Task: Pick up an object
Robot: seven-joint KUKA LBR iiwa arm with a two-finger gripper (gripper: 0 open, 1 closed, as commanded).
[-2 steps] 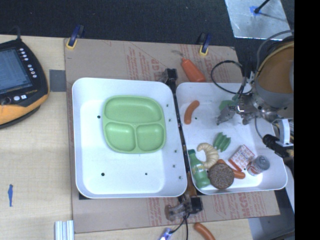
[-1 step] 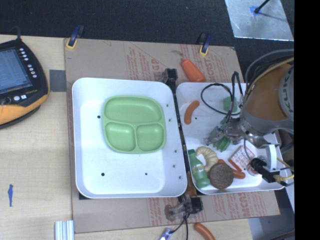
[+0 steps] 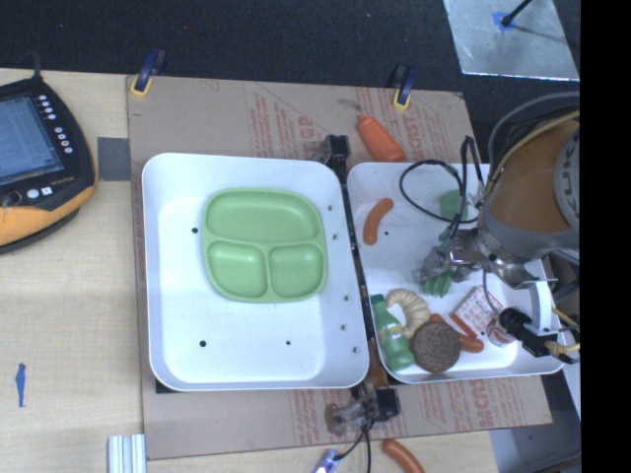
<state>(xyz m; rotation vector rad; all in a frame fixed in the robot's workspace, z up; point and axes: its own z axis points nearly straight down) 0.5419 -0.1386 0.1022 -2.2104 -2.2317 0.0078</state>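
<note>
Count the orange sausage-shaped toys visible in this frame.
3: one sausage inside the right bin, one on the cardboard just above that bin, one at the bottom edge. The arm may hide others.

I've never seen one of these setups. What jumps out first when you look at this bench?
A pale green divided plate lies alone in the left white bin. The right bin is crowded with toy food, including a brown patty at its front, and the grey and orange arm reaches into it from the right.
</note>
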